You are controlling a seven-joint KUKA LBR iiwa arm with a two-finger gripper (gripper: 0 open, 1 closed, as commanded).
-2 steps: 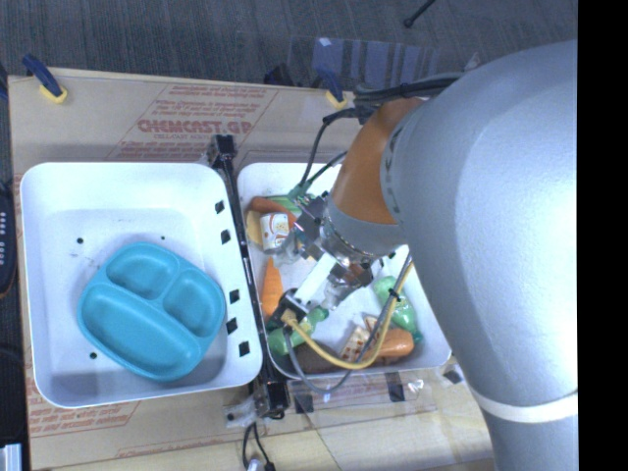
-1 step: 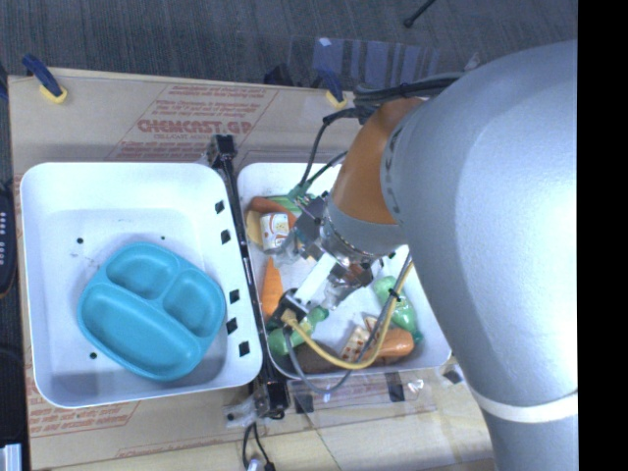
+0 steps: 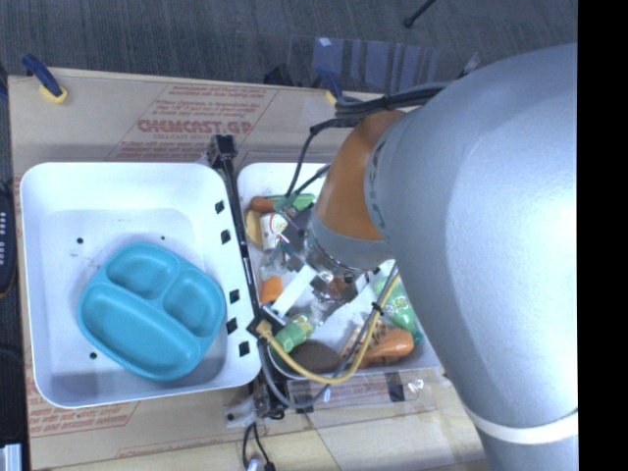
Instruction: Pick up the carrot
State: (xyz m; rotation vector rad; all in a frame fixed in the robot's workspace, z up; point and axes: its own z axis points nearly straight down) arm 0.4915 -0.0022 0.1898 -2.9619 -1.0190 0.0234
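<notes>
Orange tapered carrot (image 3: pixel 393 345), smooth plastic look, laid flat near front right corner of right shallow white bin (image 3: pixel 257 179). Partly covered by yellow cable and grey arm; green item seen just beside it.

Two bins side by side: left bin (image 3: pixel 44 263) has a divided tray (image 3: pixel 152 307) sitting in it. Right bin (image 3: pixel 257 177) is packed with toy food, arm (image 3: pixel 471 224) reaching down over it, carrot (image 3: pixel 392 344) at the front right.
</notes>
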